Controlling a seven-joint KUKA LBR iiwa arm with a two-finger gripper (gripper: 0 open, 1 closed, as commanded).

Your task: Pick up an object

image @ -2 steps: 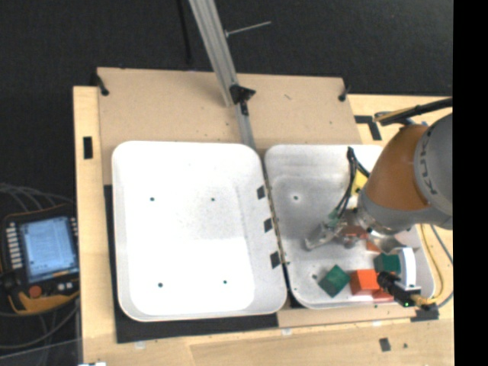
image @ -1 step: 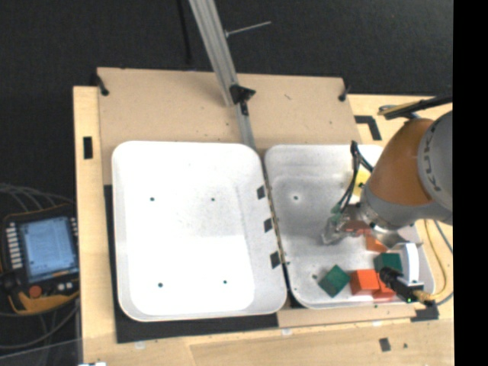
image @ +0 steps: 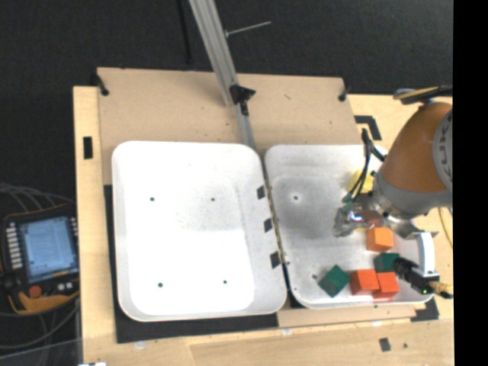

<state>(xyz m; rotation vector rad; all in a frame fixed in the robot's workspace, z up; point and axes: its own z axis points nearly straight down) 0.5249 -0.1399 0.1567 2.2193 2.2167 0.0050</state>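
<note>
**Small blocks crowd the right bin's near corner under the arm**

A pale wooden bench [image: 320,97] on dark flooring carries two shallow white plastic bins. The likeliest target, a small orange cube [image: 379,239], lies in the right-hand bin [image: 305,174], just beside the arm's gripper [image: 351,219]. It looks light, rigid and flat-sided, probably foam or wood, so a pinch across two opposite faces should hold it. Nearer the bin's front edge sit a dark green block [image: 333,280], tilted on a corner, a pair of orange-red blocks [image: 374,282] touching each other, and another dark green piece [image: 386,262] behind them. A yellow object [image: 358,181] is mostly hidden by the grey wrist with its orange band [image: 415,158]. Whether the gripper is spread or closed cannot be told: its tip is a blurred bright patch. The left-hand bin [image: 191,227] lies well apart.
</note>
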